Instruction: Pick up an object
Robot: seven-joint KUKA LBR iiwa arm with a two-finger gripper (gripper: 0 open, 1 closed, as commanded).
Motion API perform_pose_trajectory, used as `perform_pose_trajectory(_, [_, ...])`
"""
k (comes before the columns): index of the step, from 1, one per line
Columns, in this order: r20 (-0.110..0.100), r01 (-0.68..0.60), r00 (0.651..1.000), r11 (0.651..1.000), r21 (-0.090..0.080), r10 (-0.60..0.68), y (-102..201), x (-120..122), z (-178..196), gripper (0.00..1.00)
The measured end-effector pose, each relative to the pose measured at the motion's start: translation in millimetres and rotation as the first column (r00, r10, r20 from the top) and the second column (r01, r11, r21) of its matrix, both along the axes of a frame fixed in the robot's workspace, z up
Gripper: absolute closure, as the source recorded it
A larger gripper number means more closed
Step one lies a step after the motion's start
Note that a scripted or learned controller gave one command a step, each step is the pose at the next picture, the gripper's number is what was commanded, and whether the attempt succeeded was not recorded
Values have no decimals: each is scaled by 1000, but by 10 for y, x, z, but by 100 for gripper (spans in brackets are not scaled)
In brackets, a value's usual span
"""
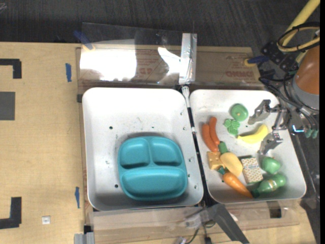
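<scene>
Nothing is lifted yet — the pick is still ahead of me. My jaws (267, 127) stand apart over the right bin (299, 184), one finger (260, 111) up near the green round toy (238, 111), the other (270, 142) lower down, and the yellow banana (255, 134) lies between them, just under the span. I judge it the likeliest thing to take, though I cannot tell whether either finger touches it. The rest of the toy food sits low in the same bin: two orange-red peppers (209, 133), a carrot (235, 182), a pale yellow piece (231, 162), a speckled cube (252, 171) and green pieces (271, 164) toward the near corner. What remains is to settle, close and raise.

My arm comes in from the right, the orange band (309, 74) high above the bin's far corner, wrist tilted down and inward. The left bin (96, 136) holds a teal divided tray (151, 168) — well apart from me on the counter (35, 136).
</scene>
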State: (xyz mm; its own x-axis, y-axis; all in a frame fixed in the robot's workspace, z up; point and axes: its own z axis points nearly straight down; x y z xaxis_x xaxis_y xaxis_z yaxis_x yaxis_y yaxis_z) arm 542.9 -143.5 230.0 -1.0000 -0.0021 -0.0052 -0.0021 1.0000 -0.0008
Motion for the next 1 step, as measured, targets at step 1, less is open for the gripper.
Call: perform_pose_trajectory(1, [0,-45,999,999,0,45,199,-124,-1351,0])
